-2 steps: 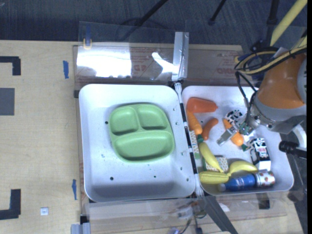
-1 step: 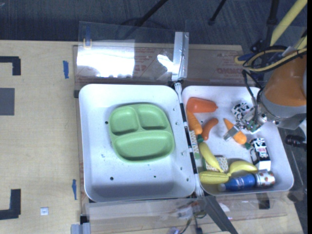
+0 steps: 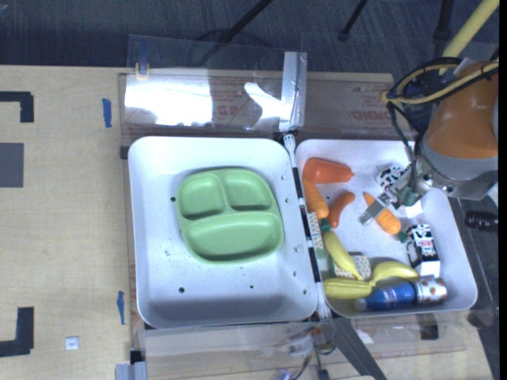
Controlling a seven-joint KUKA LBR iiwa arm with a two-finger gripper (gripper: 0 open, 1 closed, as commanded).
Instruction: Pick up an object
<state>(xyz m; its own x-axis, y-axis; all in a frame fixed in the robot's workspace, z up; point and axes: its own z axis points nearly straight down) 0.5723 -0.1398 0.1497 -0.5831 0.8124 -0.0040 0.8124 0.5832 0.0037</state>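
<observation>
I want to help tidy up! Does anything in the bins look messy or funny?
Yes. The right bin is a jumble: a banana, a blue bottle lying on its side and orange toy food are heaped along its near and left sides. The green divided plate lies neatly in the left bin. Nothing looks spilled or broken.

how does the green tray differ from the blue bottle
The green tray is pale green and broad, with three compartments; the blue bottle is dark blue, slim and round, with a silvery end. The tray lies alone in the left bin; the bottle lies on its side in the right bin, crowded against bananas at the near edge. Both lie flat in white bins.
</observation>
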